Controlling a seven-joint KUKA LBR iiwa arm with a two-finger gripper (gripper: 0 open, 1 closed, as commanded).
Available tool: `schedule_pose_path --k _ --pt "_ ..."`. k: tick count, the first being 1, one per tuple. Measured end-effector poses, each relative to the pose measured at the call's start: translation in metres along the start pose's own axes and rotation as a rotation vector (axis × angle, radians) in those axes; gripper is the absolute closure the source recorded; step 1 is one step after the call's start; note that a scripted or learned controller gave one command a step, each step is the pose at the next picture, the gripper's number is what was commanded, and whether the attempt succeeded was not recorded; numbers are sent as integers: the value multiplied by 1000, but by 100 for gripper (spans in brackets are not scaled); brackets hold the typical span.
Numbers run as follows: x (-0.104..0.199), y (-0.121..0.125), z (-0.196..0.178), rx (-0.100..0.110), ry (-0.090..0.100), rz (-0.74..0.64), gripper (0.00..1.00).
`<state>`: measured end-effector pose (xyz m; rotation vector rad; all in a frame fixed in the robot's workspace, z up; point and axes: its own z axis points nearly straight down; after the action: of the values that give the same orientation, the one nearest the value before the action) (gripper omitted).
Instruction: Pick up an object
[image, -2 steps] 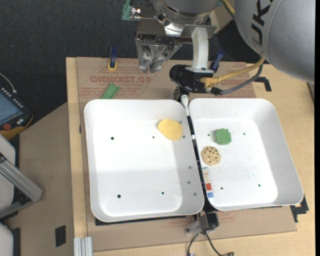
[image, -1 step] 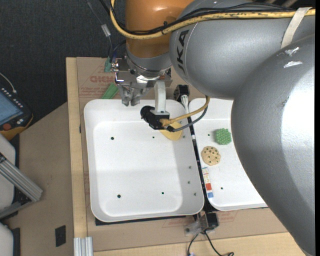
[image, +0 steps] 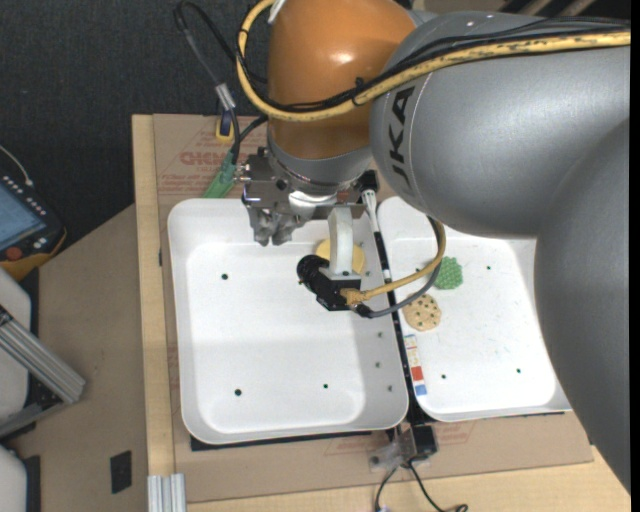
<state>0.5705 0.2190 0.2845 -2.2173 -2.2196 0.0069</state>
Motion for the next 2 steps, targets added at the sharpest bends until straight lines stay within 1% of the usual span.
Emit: schedule_pose_path --k 1,2 --pt "7 -96 -87 -10 5 -5 100" --pt "-121 -92 -64 -2 -3 16 100"
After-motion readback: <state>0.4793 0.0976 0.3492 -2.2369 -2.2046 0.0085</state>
